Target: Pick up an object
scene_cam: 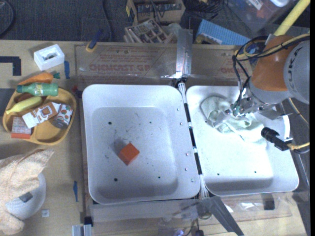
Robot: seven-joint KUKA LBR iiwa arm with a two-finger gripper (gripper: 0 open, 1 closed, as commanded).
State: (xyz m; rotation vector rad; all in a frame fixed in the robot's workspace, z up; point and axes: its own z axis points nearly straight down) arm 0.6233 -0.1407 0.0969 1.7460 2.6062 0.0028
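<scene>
at the far left of the surface sits a yellow bowl with a green bottle, a banana and small packets whose labels i cannot read. below it lies a crumpled beige cloth, and above it a small white box. along the back edge a clear strip carries faint red lettering, too washed out to make out for sure.

the left bin holds an orange block, lying a little left of the bin's middle, toward the front. it rests alone on the bin floor.

my claw is over the right bin, in its back half, down among some pale, glassy shapes that i cannot identify. i cannot tell how far my claw is parted or whether it has anything. the orange band of my arm sits above it. the block lies well apart from my claw, across the wall between the bins, to the left and nearer the front.
</scene>
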